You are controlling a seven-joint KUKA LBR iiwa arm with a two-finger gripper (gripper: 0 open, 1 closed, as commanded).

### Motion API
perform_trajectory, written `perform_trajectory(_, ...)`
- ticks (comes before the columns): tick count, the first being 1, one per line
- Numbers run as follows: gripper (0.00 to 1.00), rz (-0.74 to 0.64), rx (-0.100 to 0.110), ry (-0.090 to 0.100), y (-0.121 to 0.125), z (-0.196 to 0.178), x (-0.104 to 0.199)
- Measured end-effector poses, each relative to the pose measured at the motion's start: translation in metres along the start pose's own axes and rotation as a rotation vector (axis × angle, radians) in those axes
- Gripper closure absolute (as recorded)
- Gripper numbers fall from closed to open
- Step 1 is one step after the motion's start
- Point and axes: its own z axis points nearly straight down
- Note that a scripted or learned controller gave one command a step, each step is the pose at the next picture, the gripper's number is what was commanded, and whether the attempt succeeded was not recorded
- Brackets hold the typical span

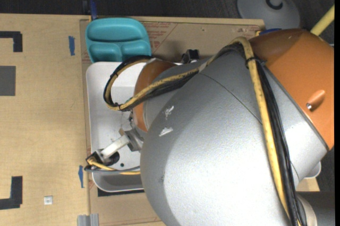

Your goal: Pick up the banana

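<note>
My grey arm with its orange band (287, 66) reaches in from the right and covers most of the view. The wrist hangs low inside the left white bin (98, 113), and the gripper (129, 133) sits near the bin's front left part, close to the floor. The arm's bulk hides the bin floor under and to the right of the gripper, along with whatever lies there.
A teal moulded plastic piece (118, 39) rests at the far rim of the left bin. A small black object (189, 54) lies just behind the bins. Brown board (42, 113) with black markings stretches to the left of the bin.
</note>
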Motion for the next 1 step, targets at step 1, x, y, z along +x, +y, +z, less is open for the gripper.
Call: perform_trajectory(1, 1.00, 0.202, 0.003, -0.014, 0.1172, -0.0957, -0.0503)
